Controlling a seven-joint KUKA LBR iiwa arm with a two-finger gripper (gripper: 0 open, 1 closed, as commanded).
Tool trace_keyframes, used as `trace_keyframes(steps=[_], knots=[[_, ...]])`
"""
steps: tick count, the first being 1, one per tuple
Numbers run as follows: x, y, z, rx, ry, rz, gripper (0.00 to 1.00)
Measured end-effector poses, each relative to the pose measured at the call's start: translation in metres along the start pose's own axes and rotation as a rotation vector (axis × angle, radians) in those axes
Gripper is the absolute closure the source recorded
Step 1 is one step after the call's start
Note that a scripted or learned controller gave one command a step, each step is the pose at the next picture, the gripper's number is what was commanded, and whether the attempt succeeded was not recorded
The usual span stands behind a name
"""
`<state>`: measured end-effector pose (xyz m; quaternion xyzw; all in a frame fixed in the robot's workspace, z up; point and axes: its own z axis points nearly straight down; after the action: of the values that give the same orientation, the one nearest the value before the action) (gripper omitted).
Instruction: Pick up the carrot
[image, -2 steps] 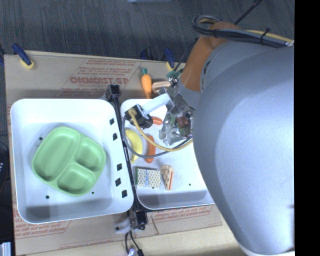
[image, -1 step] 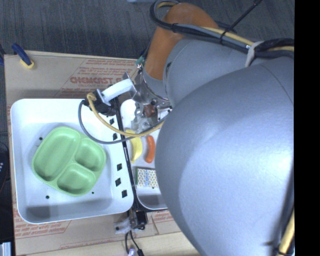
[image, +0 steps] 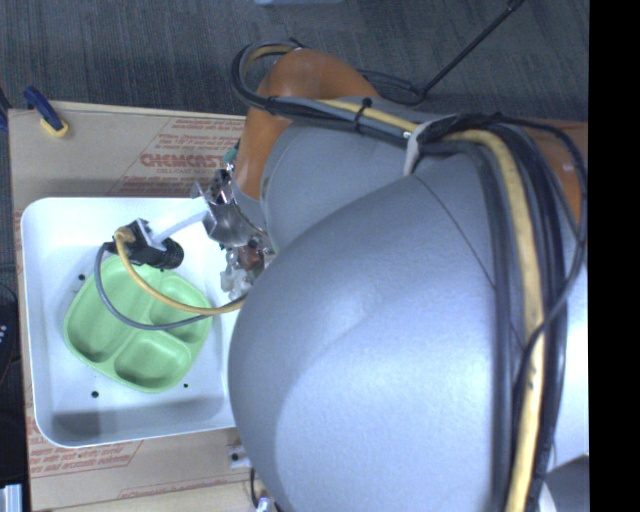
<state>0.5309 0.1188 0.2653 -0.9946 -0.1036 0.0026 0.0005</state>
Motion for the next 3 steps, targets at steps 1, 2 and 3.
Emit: trace_keyframes(steps=[1,2,3], knots=[[0.006,0.091,-0.028,0.002,0.0,-0.091,1.0],[-0.043,0.02,0.017,0.002,-0.001,-0.037,1.0],[0.051,0.005,-0.067,0.0,0.003,-0.015,1.0]])
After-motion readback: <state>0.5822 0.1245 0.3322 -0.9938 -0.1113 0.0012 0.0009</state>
